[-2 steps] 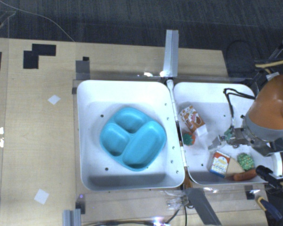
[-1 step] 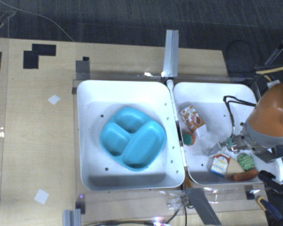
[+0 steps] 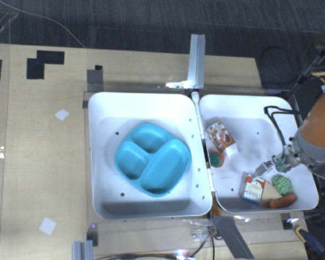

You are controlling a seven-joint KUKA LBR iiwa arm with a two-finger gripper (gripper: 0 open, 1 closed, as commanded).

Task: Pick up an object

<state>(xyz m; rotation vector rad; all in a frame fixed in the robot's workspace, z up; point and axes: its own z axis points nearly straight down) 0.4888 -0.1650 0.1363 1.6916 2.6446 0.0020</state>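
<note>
My gripper (image 3: 274, 167) hangs over the right bin (image 3: 244, 110), near its front right part, open with nothing between its fingers. Just below it lie a green round object (image 3: 282, 184), a small red, white and blue carton (image 3: 253, 190), a tan wedge (image 3: 269, 192) and a reddish sausage (image 3: 283, 201). Farther left in the same bin are an orange and white carton (image 3: 220, 136) and a small red and green strawberry-like piece (image 3: 216, 158). The arm's orange band (image 3: 320, 126) enters from the right.
A blue divided plate (image 3: 153, 158) lies in the left bin (image 3: 105, 118). A ridge (image 3: 201, 145) separates the two bins. A black cable (image 3: 276, 121) loops over the right bin's far right side. A metal post (image 3: 197, 58) stands behind the bins.
</note>
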